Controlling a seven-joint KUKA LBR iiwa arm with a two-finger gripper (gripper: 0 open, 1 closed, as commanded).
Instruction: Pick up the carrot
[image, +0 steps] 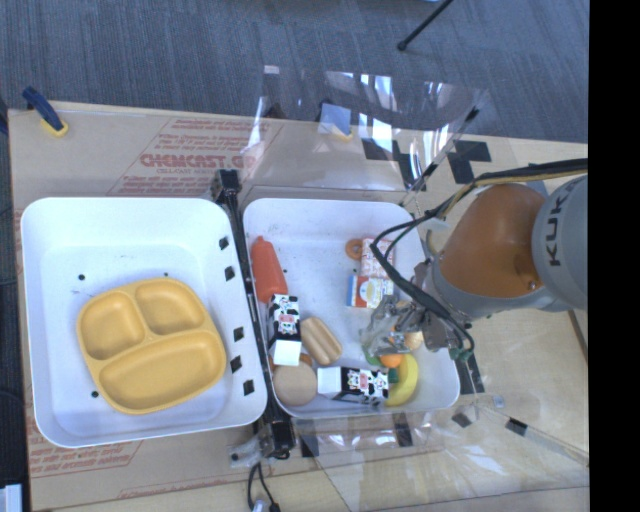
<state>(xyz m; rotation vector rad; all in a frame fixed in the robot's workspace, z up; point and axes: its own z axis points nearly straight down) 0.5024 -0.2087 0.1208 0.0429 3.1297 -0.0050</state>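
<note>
Gripper (392, 335) was down in the right bin (330, 215), near its front right corner. Couldn't tell its state: cables and the wrist covered it. It sat just above a small orange piece with a green end (390, 359), touching or nearly touching; contact not resolvable.

Carrot (267, 270): I took it to be the long orange-red piece lying along the right bin's left wall, about midway front to back, well apart from the gripper. The small orange piece under the gripper could be a carrot instead; too small to be sure.

Around the gripper: banana (404, 382) just beside, toward the front right corner. Cow-print carton (352, 382) against the front wall. Hot dog bun (321, 340) and egg (294, 385) further left. Milk carton (368, 280) just behind the gripper. Left bin (60, 225) held a yellow divided plate (150, 345).

Step in hand, my read: approach or grasp attempt, nothing visibly held. If the long piece is the target, the next move calls for lifting clear, crossing to the left wall, aligning across its width and avoiding the second cow-print carton (285, 320) at its front end.
</note>
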